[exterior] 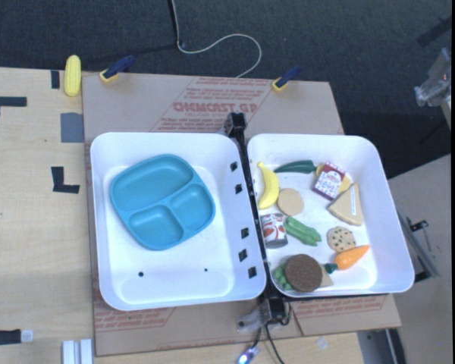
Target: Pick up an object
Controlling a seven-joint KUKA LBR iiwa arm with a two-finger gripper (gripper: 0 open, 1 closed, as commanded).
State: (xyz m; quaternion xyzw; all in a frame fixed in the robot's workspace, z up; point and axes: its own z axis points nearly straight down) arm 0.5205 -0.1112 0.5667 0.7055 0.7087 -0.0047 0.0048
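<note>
Cardboard-topped bench, two white bins: right bin (387, 203) crowded with toy food, and the banana (268, 186) by its left wall looks light, stiff, slick plastic, best pinched across its mid-curve; gripper (434, 89) barely glimpsed at far right, opening impossible to judge.

A blue divided plate (162, 201) is lying in the left white bin (121, 290), toward ten o'clock of its floor. Both bins are sitting on a cardboard sheet (205, 105). At eleven o'clock of the view a yellow corn cob (73, 75) is resting on the wooden bench (23, 226). At twelve o'clock a white cable (220, 44) is looping over dark carpet (326, 21).
</note>
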